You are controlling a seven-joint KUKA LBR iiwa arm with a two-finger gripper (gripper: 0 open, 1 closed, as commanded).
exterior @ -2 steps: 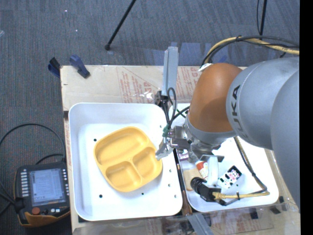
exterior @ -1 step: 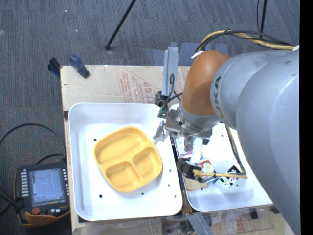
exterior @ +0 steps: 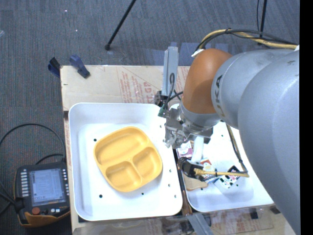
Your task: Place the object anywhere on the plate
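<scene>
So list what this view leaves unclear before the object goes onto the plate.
- Hand: its fingers are lost among wrist hardware, so their state is unclear.
- Right bin: the arm covers most of it.
- Objects in the right bin: a small, overlapping jumble, hard to identify.
- Yellow plate: fully visible in the left bin.

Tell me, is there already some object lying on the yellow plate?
No, the three compartments of the yellow plate in the left bin show bare yellow, and the small objects lie in the right bin.

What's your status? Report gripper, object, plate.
Gripper low over right bin, fingers unclear. Objects piled in that bin. Yellow plate in left bin, nothing on it.
</scene>
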